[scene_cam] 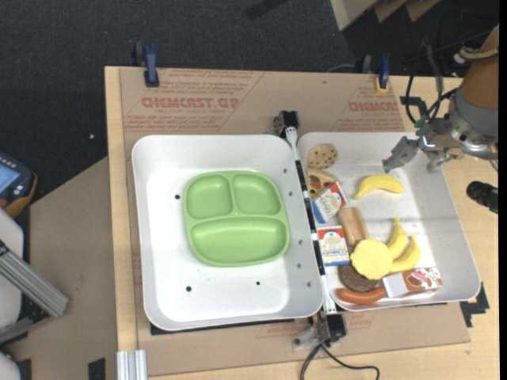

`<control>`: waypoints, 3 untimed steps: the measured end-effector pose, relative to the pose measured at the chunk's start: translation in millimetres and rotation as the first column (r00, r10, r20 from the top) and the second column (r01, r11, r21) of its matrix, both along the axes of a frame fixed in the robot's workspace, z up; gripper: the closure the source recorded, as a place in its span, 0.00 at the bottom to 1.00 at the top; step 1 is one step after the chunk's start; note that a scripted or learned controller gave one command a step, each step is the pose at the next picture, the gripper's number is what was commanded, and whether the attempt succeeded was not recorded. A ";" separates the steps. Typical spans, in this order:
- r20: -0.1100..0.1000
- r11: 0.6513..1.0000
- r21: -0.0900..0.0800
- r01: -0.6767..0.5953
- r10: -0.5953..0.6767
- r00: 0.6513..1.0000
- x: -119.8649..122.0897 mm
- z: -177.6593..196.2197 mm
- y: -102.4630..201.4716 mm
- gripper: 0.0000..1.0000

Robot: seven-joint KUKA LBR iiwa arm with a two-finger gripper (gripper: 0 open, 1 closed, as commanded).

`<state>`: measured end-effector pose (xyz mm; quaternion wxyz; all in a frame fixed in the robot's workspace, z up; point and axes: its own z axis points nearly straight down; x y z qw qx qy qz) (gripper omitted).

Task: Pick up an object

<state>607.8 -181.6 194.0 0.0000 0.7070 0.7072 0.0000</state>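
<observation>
Item: bench with two white bins side by side, seen from above at a slant.

Left bin (158,283): we record one green divided plate (235,218) with three compartments, lying flat near the middle.

Right bin (451,220): we record a crowd of toy food along its left wall and lower end.
- Cookie (322,156), round, tan with dark chips, at the upper left corner.
- Lone banana (378,185), yellow, short and curved, lying flat on bare floor in the upper middle, apart from the other pieces.
- Small cartons (329,207), white with blue and red print, against the left wall.
- Bread roll (353,224), tan, cylindrical, just beside the cartons.
- Yellow disc (370,259), resting over a brown round piece.
- Banana pair (402,244), yellow, touching the disc's right side.
- Sausage (360,295), reddish, at the lower edge.

Gripper (417,153): above the right bin's upper right area, to the upper right of the lone banana and not touching it. We cannot tell whether the jaws stand apart or together; nothing is seen between them.
</observation>
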 end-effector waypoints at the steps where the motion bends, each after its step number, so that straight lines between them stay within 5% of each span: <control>1: 0.005 1.000 -0.001 -0.006 0.006 1.000 61.4 -92.2 37.9 0.00; 2: 0.001 1.000 0.001 0.005 -0.005 1.000 10.8 -108.1 13.6 0.00; 3: 0.007 1.000 -0.002 0.001 -0.001 1.000 13.5 -96.9 14.8 1.00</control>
